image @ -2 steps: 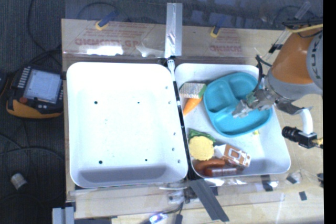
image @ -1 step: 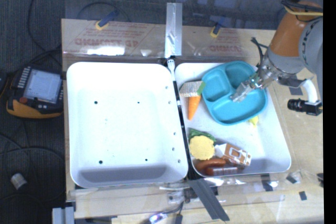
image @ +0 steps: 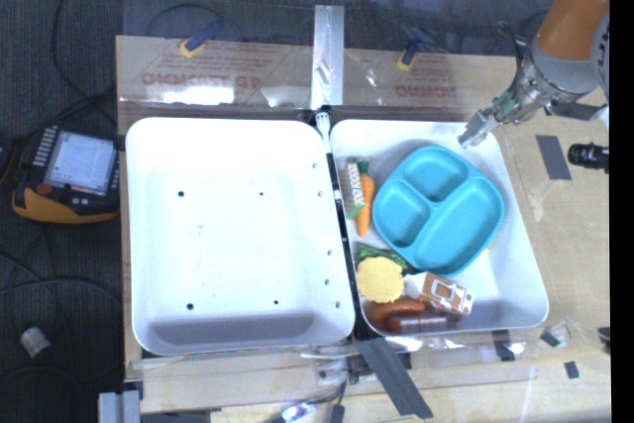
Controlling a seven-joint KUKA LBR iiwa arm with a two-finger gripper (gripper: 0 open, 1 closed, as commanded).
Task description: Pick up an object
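Note:
The right bin (image: 526, 258) holds a blue divided plate (image: 436, 208) lying tilted across its middle. Along the bin's left wall lie an orange carrot (image: 365, 203) and a small striped packet (image: 351, 185). At the front sit a yellow cauliflower-like toy with green leaves (image: 380, 278), an orange-and-white box (image: 446, 294) and a dark red sausage (image: 401, 322). My gripper (image: 478, 130) hangs over the bin's back right corner, just beyond the plate's far edge, with nothing seen in it. The grey arm with its orange band (image: 573, 15) reaches in from the upper right.
The left bin (image: 228, 233) stands beside the right one, with a metal divider (image: 328, 54) behind them. Clear plastic sheets (image: 218, 74) line the bench's back edge. A handheld device with a screen (image: 69, 173) lies on the floor to the left.

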